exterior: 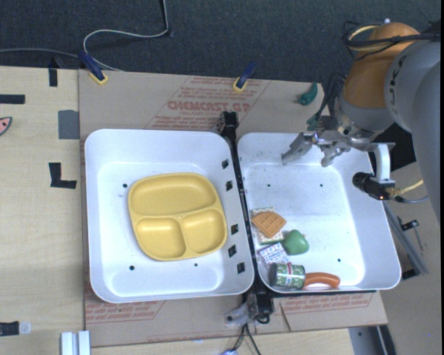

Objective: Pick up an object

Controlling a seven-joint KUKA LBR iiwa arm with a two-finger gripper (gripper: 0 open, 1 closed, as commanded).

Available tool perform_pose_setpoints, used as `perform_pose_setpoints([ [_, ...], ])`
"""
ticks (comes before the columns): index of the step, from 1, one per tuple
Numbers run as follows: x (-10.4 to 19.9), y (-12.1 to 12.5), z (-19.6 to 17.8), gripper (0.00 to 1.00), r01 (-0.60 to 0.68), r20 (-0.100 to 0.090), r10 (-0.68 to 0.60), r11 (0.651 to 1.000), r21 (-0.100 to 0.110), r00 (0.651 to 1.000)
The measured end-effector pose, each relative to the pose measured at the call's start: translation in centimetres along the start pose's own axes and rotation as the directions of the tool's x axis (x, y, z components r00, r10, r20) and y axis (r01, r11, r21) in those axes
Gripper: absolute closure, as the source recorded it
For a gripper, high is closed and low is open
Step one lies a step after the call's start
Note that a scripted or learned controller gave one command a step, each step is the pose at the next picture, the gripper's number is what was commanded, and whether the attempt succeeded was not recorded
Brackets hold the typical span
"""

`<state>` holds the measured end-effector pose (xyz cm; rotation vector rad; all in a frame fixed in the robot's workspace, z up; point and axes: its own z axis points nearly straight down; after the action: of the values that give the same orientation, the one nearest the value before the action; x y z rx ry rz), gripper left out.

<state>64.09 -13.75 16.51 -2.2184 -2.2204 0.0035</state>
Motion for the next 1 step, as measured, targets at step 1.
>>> perform_pose_setpoints([
  [1, 4.29, -6.27, 7.96, 0.0, 0.0, -0.001, 0.0, 1.0, -0.003, 1.0],
])
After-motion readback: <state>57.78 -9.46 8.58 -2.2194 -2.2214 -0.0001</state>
